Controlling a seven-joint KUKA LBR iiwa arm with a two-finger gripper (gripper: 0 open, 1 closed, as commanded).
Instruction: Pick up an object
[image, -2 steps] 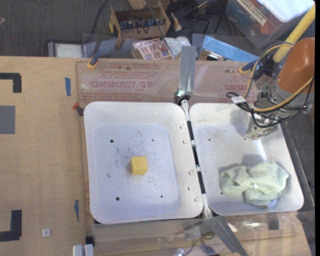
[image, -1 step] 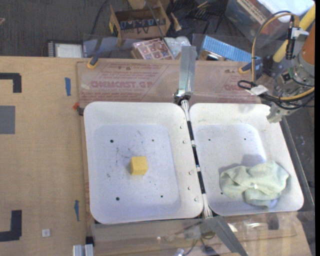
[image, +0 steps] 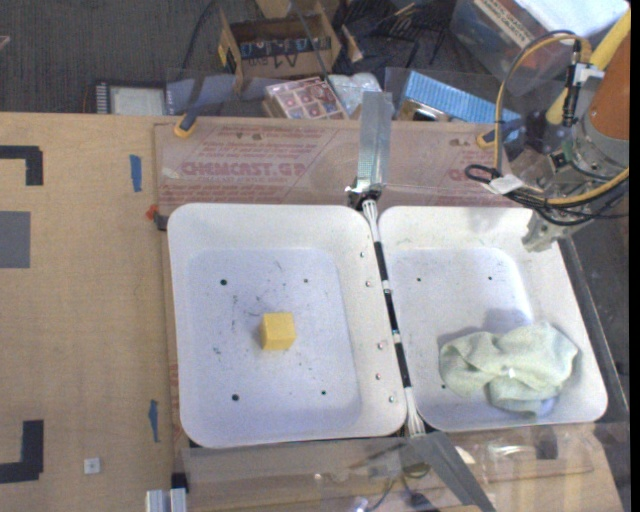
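Note:
A small yellow cube (image: 279, 331) lies near the middle of the left white bin (image: 200, 250). A crumpled pale green cloth (image: 510, 368) rests in the near right part of the right white bin (image: 440, 270). My gripper (image: 541, 234) hangs over the far right corner of the right bin, well above and behind the cloth, with nothing seen in it. The arm's wrist with its orange band (image: 610, 105) and yellow cables sits at the upper right edge of the camera view.
A metal divider strip (image: 375, 150) runs back from the seam between the bins. Boxes, cables and clutter (image: 300, 95) lie beyond the far rim. A cardboard surface (image: 80, 300) spreads to the left of the bins.

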